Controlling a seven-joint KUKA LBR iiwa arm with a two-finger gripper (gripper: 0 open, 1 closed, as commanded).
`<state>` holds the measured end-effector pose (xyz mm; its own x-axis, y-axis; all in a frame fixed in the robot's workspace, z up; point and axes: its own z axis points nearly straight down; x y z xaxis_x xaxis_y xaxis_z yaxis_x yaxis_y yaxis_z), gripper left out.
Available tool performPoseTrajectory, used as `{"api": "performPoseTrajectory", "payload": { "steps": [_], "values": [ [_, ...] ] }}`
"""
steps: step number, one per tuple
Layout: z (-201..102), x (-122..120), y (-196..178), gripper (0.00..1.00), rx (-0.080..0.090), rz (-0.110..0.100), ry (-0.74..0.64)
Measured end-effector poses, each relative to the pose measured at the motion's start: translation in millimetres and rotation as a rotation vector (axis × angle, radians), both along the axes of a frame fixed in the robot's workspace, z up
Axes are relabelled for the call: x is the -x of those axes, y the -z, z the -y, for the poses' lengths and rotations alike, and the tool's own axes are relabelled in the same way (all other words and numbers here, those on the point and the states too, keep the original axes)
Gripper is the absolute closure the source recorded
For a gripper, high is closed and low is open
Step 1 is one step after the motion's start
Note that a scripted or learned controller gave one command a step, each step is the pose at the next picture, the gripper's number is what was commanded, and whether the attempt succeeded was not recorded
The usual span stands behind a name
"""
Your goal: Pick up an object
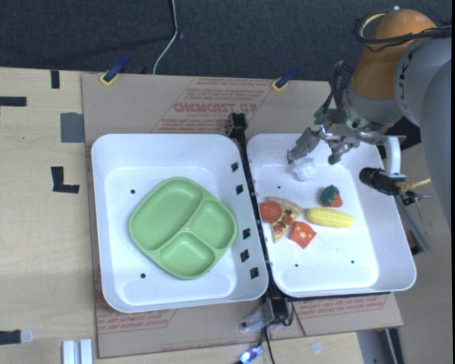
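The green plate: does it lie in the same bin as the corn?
No. The plate lies in the left bin, while the corn lies in the right bin.

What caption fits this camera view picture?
Robot pincer hovering over toy food in the right bin, green plate beside.

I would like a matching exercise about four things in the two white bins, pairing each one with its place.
Things:
1. green divided plastic plate
2. yellow toy corn cob
3. small white object
4. red toy piece

Places:
A. below the gripper, near the right bin's far side
B. in the left bin
C. below the pizza slice
D. below the strawberry, in the right bin

Pairs: 1-B, 2-D, 3-A, 4-C
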<state>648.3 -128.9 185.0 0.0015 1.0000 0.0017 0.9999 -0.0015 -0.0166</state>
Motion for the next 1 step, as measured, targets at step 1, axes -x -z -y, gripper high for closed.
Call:
{"api": "performPoseTrajectory", "payload": {
  "steps": [1],
  "values": [
    [-0.5,-3.0,-10.0,0.0,0.002,0.015,-0.003]
  ]
}}
